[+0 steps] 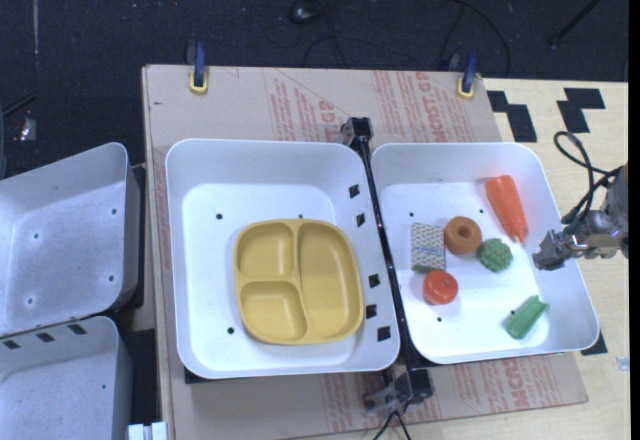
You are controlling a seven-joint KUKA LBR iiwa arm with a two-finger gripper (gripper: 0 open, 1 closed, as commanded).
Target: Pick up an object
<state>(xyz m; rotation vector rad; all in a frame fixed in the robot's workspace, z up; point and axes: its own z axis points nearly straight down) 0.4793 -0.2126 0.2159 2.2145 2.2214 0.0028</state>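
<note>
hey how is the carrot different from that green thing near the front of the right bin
The carrot is orange; the green piece is green. The carrot looks longer and tapers; the green piece is shorter and stubbier. The carrot lies near the right bin's far right side, the green piece toward its near right corner. Both lie flat and slanted in the same bin.

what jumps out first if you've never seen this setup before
The yellow divided plate stands out most, sitting alone in the middle of the left bin. Next come the bright toy foods clustered in the right bin: an orange carrot near the far right, a brown donut beside a green broccoli, and a red tomato below them. The gripper sits at that bin's right rim.
</note>
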